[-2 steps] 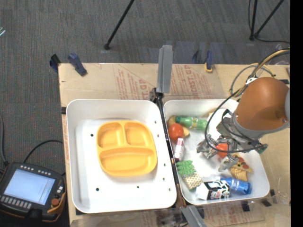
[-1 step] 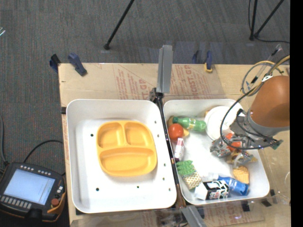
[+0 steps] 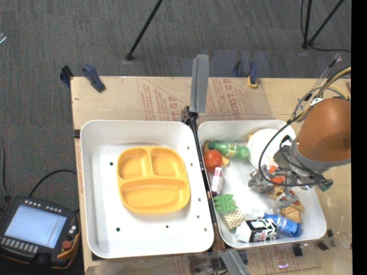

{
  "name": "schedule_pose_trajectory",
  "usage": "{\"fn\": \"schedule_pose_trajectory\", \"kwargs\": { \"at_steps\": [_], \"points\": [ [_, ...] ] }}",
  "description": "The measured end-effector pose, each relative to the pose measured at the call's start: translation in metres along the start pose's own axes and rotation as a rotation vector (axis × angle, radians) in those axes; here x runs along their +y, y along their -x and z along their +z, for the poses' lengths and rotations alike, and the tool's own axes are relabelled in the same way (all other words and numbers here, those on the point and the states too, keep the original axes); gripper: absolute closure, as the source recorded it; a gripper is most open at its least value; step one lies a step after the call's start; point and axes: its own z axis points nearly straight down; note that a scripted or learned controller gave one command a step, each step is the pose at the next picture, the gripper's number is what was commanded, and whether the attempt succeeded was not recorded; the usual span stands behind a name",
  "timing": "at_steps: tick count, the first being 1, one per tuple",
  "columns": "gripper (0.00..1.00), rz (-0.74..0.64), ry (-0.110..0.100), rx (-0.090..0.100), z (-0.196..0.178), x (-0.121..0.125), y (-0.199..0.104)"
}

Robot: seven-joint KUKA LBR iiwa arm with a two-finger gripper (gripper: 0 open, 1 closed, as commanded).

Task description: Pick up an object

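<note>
My gripper (image 3: 265, 182) hangs low over the middle of the right bin (image 3: 318, 211), under the arm's orange band (image 3: 324, 133). Around it lie a white plate (image 3: 265, 145), a green bottle (image 3: 230, 150), a red tomato (image 3: 213, 158), and a small pink and white tube (image 3: 217, 181). Nearer the front edge are a green toy (image 3: 225, 202), a tan waffle-like piece (image 3: 232, 217), a black and white carton (image 3: 258, 229), a blue bottle (image 3: 285, 226) and a brown pastry (image 3: 290, 211). The wrist hides whatever lies directly beneath the gripper.
The left bin (image 3: 97, 211) holds a yellow divided plate (image 3: 153, 178). A grey post (image 3: 199, 85) stands behind the seam between the bins. Clamps (image 3: 92, 76) grip the board's back edge, and a teach pendant (image 3: 37, 228) lies at the lower left.
</note>
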Motion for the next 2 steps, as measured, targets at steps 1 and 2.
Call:
{"fn": "schedule_pose_trajectory", "kwargs": {
  "at_steps": [1, 2],
  "points": [
    [1.00, 0.001, 0.002, -0.003, -0.0095, 0.0011, 0.0021],
    [0.00, 0.001, 0.003, -0.002, -0.0091, 0.0011, 0.0020]
  ]
}}
